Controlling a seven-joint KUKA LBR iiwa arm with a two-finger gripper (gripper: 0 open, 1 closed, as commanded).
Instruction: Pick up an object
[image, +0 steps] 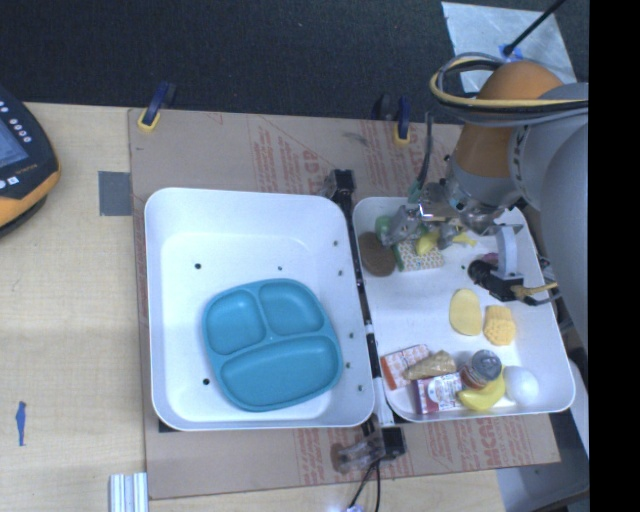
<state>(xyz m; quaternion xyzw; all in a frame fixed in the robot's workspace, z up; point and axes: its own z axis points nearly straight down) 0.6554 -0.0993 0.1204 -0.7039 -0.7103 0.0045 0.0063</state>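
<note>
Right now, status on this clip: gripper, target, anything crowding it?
Gripper low at the right bin's far end, over a small yellow-green item. Grasp unconfirmed. Brown round piece and checkered packet crowd it close. Blue divided plate sits in left bin.

No lettering can be read anywhere. Faint reddish print runs along the cardboard sheet (250, 140) under the bins, too blurred to make out, and the red-and-white packet (418, 378) at six o'clock in the right bin (560, 350) carries unreadable print.
</note>
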